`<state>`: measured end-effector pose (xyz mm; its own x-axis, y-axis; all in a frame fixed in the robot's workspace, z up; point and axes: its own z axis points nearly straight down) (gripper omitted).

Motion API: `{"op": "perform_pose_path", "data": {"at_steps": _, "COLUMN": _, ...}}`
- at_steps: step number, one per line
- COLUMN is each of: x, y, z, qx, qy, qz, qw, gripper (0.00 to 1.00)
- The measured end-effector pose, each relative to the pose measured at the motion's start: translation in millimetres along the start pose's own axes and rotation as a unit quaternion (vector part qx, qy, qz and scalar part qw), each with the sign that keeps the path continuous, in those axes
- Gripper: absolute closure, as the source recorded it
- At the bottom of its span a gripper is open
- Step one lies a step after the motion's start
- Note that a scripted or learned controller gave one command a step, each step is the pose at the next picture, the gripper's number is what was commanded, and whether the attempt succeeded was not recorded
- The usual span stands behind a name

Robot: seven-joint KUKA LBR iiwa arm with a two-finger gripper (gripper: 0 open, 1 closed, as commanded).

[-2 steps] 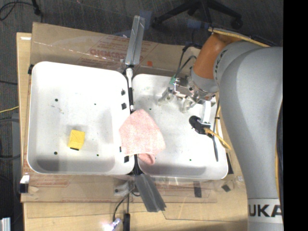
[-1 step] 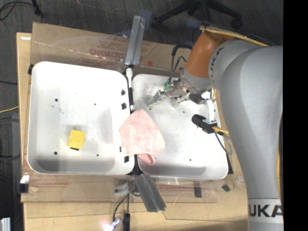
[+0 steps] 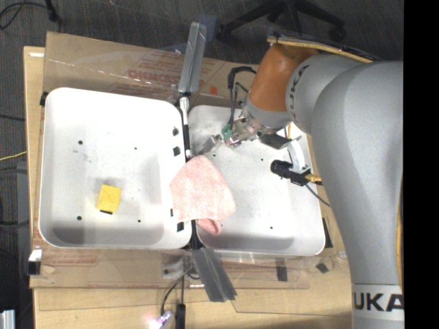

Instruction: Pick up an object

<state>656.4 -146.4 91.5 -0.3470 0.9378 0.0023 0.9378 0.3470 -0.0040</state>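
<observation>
Your gripper (image 3: pixel 230 137) hangs low in the right bin (image 3: pixel 302 242), just beyond the far edge of the pink cloth (image 3: pixel 201 192); whether it is parted or closed you cannot tell from the camera view. The pink cloth lies draped over the divider between the bins, nothing lifting it. A yellow sponge (image 3: pixel 109 198) sits well left of the cloth, in the left bin (image 3: pixel 62 115). Judged step: approach, grasp not made. Next, you need descent onto the cloth.
</observation>
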Motion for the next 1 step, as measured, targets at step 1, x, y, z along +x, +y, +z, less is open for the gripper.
{"op": "perform_pose_path", "data": {"at_steps": 1, "x": -4.5, "y": -28.6, "z": 0.2, "qx": 0.000, "qy": 0.000, "qz": 0.088, "qw": 0.9961, "gripper": 0.00}}
